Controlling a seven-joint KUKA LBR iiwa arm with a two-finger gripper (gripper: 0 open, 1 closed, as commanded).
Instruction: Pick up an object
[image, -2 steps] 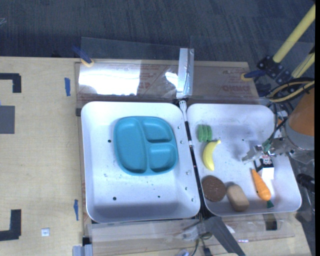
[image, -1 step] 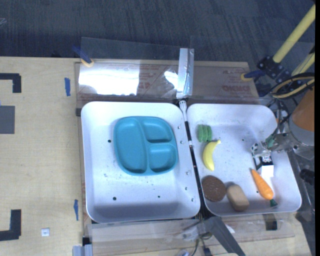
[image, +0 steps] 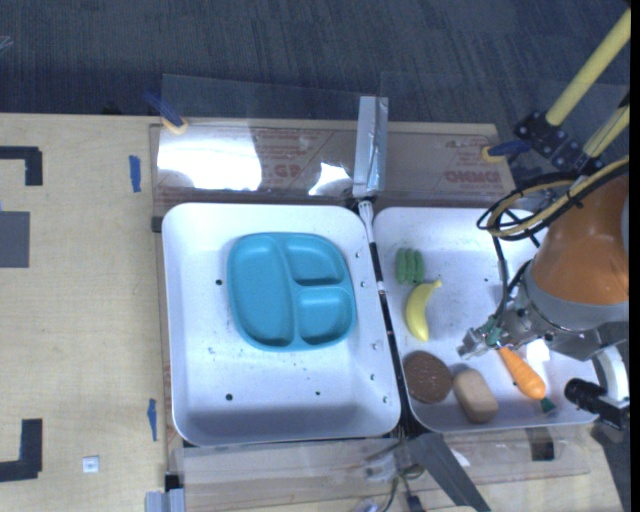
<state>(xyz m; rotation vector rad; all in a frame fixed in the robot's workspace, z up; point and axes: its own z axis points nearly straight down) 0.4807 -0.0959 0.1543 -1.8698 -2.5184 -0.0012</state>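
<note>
claw (image: 497, 338) low in right bin (image: 455, 240), touching carrot (image: 523, 372), open or clenched cannot be told

We see the gripper (image: 487, 338) low in the right bin (image: 455, 232), the carrot (image: 523, 372) just right of it, the potato (image: 476, 393) and brown disc (image: 428, 377) below-left, the banana (image: 419, 308) left.

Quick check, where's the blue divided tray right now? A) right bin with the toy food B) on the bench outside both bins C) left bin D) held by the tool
C: the blue divided tray lies flat in the left bin, while the banana, carrot and other food sit in the right bin.
</note>
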